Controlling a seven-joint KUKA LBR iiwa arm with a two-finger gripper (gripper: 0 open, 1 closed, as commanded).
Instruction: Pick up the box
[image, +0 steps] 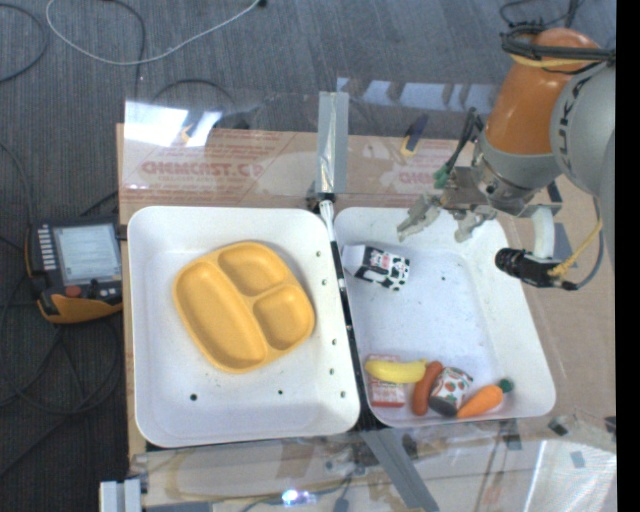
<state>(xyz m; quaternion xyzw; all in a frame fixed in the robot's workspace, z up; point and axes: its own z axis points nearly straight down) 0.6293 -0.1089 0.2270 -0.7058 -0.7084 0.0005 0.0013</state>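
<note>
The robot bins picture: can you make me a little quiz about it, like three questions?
1. True or false: the box lies in the right bin.
2. What is in the left bin? A) a yellow tray B) a banana C) a carrot
3. Fill in: the banana lies along the bin's ____ edge, beside the carrot.

Key: 1 true. 2 A, the yellow tray. 3 near. The gripper hangs open above the right bin's far edge, holding nothing.

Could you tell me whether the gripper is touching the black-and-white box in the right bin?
Apart. In the camera view the gripper hovers by the bin's far edge, and bare white bin floor lies between its open fingers and the box.
</note>
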